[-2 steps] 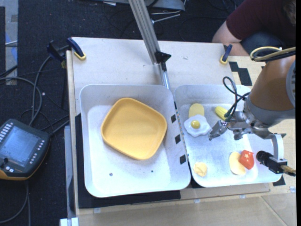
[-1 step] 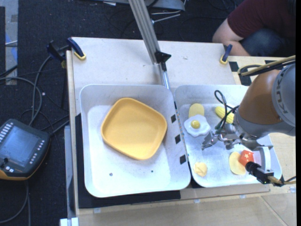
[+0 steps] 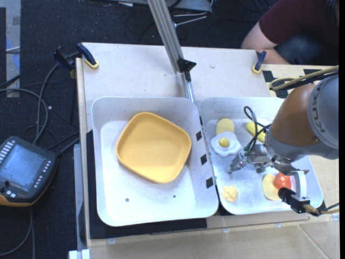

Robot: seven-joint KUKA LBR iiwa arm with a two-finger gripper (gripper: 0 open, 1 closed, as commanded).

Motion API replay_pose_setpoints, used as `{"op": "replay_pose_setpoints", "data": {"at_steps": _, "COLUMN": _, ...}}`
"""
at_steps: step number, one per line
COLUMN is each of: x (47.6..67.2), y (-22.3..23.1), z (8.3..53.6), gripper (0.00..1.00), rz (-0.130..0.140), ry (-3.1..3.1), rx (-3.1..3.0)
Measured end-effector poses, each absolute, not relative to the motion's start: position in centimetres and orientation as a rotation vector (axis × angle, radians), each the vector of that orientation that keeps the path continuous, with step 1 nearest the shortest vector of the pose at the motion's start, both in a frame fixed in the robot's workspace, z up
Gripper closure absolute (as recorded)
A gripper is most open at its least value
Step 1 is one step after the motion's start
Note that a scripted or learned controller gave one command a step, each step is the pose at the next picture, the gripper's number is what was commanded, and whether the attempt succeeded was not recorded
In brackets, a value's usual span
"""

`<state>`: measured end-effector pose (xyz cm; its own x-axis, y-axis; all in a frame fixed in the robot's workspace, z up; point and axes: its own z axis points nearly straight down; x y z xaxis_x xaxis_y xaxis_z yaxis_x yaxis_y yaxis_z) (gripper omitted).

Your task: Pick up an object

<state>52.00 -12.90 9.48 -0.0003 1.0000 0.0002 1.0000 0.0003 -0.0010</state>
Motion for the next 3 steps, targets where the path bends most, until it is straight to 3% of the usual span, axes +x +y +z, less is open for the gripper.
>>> {"op": "replay_pose_setpoints", "data": {"at_steps": 1, "x": 52.1, "y": -12.9, "z": 10.6, "gripper": 1.00, "rz": -0.001, "ry": -2.222, "rx": -2.222}}
{"op": "replay_pose_setpoints", "data": {"at_steps": 3, "x": 52.6, "y": -13.5, "z": 19.1, "gripper": 1.00, "rz": -0.003, "ry": -2.224, "rx": -2.223}}
